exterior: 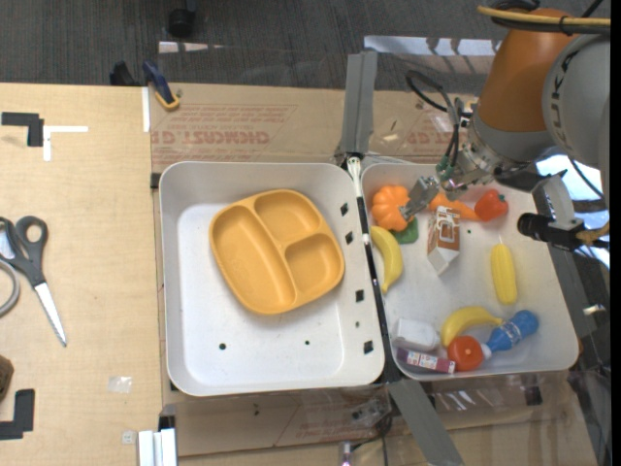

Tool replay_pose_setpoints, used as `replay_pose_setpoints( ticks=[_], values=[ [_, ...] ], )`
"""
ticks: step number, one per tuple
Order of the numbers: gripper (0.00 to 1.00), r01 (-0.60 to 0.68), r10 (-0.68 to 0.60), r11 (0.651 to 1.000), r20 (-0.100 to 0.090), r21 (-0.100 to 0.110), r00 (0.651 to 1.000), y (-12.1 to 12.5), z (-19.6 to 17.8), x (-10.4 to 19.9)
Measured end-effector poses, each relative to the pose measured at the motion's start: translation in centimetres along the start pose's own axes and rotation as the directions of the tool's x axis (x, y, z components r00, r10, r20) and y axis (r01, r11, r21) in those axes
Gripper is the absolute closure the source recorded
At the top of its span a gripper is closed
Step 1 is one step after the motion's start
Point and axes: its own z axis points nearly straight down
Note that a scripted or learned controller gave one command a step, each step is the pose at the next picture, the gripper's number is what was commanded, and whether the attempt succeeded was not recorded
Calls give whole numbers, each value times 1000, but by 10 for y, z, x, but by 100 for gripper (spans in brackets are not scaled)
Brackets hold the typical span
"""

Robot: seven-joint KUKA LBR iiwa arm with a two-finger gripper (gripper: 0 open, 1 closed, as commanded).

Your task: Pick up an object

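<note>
At the far edge of the right bin [558, 357], the jaws [430, 190], their width impossible to tell, hover beside a small orange pumpkin [390, 205], apparently approaching; next they must close around it.

I watch from one fixed camera above, slanted down; both bins lie left of and below my jaws.

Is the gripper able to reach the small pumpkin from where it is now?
Probably yes. The gripper hangs just beside the pumpkin in the right bin, and nothing lies over the pumpkin; a banana lies close below it.
</note>
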Motion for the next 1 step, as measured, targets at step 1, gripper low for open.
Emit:
replay_pose_setpoints(
  ticks=[1],
  values=[
    [0,109,-109,994,2,-4,994,-72,90,-40]
  ],
)
